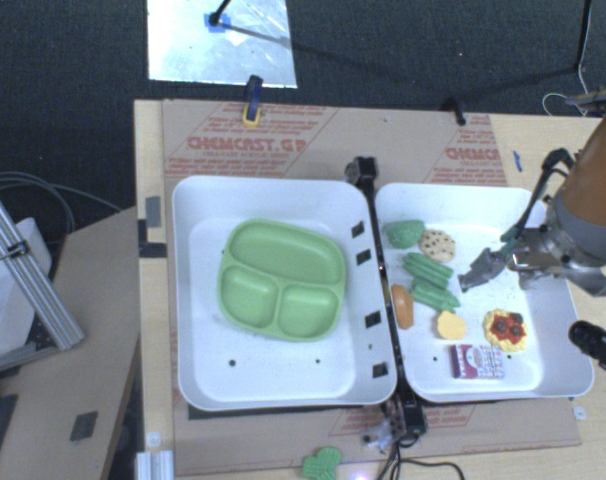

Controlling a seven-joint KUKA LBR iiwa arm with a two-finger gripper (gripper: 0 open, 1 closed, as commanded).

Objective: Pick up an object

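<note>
- The gripper [475, 273] hangs over the right bin [558, 368], fingers slightly apart, with nothing between them.
- Just left of it lie green bean pods [430, 280], a cookie [436, 244] and a green leafy piece [405, 233].
- Nearer the front sit a pizza slice [506, 329], a yellow piece [450, 324], a hot dog [403, 306] and a red packet [478, 361] (label too small to read).
- The left bin [198, 368] holds a green divided plate [282, 278].
- The cardboard [283, 138] reads "CHEMCAST GP".
</note>
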